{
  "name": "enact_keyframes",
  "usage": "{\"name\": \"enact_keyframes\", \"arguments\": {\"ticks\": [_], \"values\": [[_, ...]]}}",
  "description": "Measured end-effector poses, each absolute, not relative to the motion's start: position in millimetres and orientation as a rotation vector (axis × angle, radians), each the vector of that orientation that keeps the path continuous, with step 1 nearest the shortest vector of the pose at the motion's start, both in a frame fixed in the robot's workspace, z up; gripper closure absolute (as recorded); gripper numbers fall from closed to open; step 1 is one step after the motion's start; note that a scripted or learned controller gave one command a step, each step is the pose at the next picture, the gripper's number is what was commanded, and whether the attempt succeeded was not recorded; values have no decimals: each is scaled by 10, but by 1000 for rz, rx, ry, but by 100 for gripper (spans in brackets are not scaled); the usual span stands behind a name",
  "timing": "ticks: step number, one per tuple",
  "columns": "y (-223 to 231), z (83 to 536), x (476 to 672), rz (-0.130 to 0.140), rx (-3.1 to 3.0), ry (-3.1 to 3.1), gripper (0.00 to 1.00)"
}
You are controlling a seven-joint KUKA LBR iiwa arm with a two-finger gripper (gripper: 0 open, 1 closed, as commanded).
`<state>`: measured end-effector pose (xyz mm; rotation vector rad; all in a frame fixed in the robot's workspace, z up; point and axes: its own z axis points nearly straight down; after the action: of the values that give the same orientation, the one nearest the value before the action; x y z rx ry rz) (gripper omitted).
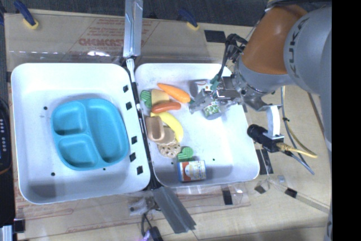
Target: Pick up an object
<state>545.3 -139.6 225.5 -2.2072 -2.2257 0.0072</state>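
Watching remotely, I saw the gripper point(211, 100) low over the right bin's point(240, 149) top right corner, a small green-and-white item point(212, 110) just beneath it; I couldn't tell whether anything was gripped, so the pick looked unfinished. That item's long axis was unclear to me.

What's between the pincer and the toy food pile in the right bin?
Nothing visible. The pincer hangs over bare floor of the right bin, right of the carrot, sausage and banana. The gap between them looks open. A small green item sits at its tip.
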Motion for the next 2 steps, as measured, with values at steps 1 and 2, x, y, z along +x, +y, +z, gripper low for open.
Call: {"name": "enact_keyframes", "arguments": {"ticks": [1,2], "values": [[-1062,898,5627,6,-2385,-2042,0],[-1061,961,5615,15,-2378,-2040,100]]}}
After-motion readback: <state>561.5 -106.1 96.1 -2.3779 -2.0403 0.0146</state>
